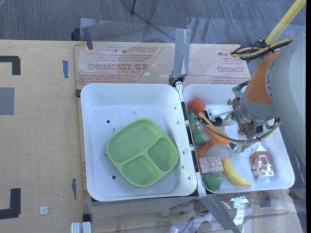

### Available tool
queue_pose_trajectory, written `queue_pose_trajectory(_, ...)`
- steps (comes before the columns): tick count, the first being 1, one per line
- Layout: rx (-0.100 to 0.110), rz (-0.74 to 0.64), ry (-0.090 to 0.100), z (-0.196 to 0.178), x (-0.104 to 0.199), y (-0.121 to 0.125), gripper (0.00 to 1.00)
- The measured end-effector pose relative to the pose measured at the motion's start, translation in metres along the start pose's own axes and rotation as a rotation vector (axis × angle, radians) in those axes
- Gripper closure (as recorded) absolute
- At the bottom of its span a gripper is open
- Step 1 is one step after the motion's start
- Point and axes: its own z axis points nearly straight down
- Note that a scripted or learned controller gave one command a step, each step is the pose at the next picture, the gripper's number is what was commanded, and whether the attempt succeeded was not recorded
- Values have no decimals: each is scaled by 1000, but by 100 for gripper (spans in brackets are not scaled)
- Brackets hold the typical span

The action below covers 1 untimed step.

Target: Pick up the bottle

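End effector (249, 130) positioned low over right shallow white bin (284, 176); finger state cannot be told. Green plastic bottle (197, 130) lain beside bin's left wall.

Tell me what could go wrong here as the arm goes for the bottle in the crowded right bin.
1. The green bottle lies against the wall of the right white bin, beside the red round item and orange carrot-shaped piece; the fingers might catch a neighbour instead.
2. The gripper hangs right of the bottle, so closing here would likely miss it.
3. Loose cables by the wrist could snag items.
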Motion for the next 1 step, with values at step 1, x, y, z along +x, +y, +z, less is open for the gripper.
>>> queue_pose_trajectory(1,3,51,2,0,-5,55,0)
